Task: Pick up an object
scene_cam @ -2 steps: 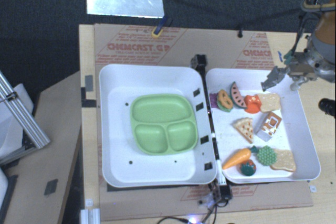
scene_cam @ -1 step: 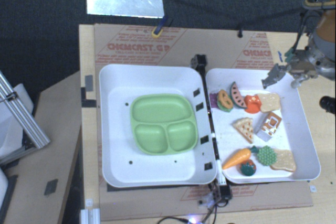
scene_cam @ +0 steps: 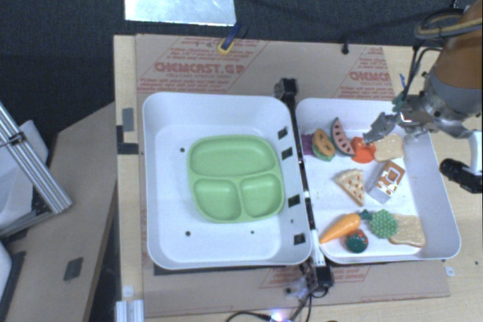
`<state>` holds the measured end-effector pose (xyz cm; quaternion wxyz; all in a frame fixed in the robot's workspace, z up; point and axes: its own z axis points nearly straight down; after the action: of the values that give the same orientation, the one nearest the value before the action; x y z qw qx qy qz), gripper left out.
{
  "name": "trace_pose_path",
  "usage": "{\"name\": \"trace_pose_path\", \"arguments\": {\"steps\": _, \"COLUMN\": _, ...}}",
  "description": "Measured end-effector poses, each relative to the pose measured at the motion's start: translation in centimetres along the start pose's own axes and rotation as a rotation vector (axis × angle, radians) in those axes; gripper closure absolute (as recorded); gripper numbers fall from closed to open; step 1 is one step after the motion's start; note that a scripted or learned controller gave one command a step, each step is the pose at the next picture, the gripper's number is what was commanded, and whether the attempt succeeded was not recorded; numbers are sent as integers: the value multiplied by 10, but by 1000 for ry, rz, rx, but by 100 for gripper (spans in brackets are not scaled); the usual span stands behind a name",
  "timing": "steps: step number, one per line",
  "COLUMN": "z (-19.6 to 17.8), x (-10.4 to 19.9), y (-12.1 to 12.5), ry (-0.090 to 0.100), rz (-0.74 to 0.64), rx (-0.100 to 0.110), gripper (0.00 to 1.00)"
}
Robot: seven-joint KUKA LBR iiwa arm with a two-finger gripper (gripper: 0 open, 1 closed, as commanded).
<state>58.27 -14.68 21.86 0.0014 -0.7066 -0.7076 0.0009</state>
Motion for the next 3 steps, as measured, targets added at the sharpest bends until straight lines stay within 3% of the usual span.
{"name": "trace_pose_path", "arguments": {"steps": 2, "z": 103, "x": -2, "y": -5, "ry": 0, "rz": 0, "rx": -2, "gripper": 0}}
{"name": "trace_pose_path", "arguments": {"steps": 3, "z": 116, "x": -2, "y": -4, "ry": -1, "rz": 1, "rx": -6, "gripper": 0}}
